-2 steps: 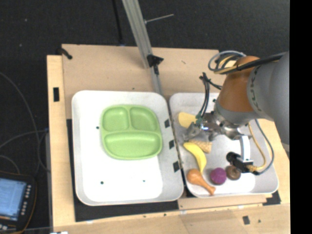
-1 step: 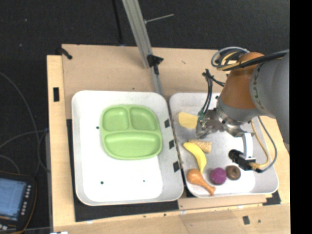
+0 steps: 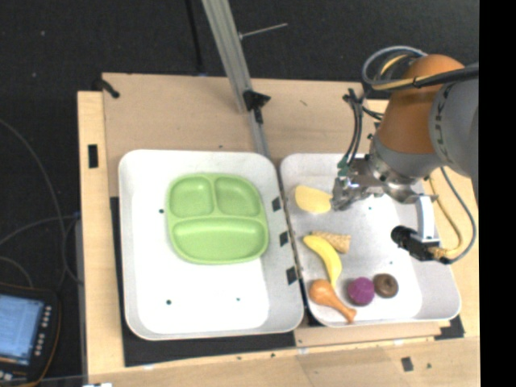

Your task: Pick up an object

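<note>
My gripper (image 3: 342,193) hangs over the far part of the right bin (image 3: 435,297), just right of a pale yellow lemon-shaped object (image 3: 312,200). Nothing shows between the fingers. Closer to the front lie a waffle cone piece (image 3: 334,241), a yellow banana (image 3: 323,256), an orange gourd-shaped toy (image 3: 331,296), a purple ball (image 3: 361,290) and a brown donut (image 3: 386,285).
The left bin (image 3: 145,297) holds a green divided plate (image 3: 218,218). A metal pole (image 3: 230,51) rises from the bench behind the bins. Cables and a black fitting (image 3: 411,243) hang from the arm over the right bin's right side.
</note>
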`<action>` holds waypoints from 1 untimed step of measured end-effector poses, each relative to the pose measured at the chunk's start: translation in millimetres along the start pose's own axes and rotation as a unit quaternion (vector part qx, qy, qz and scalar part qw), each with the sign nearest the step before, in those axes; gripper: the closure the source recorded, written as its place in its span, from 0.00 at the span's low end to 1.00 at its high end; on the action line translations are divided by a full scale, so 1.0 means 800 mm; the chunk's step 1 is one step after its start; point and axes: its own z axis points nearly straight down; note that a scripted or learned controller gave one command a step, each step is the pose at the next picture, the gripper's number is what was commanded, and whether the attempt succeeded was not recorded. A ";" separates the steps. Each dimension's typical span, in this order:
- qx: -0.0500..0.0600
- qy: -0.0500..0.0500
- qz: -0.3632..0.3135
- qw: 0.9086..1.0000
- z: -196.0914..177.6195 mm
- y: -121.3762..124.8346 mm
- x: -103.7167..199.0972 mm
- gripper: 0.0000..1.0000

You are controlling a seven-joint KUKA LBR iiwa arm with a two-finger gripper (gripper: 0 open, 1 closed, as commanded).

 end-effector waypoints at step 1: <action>0.002 0.000 0.000 1.000 -0.013 0.001 -0.002 1.00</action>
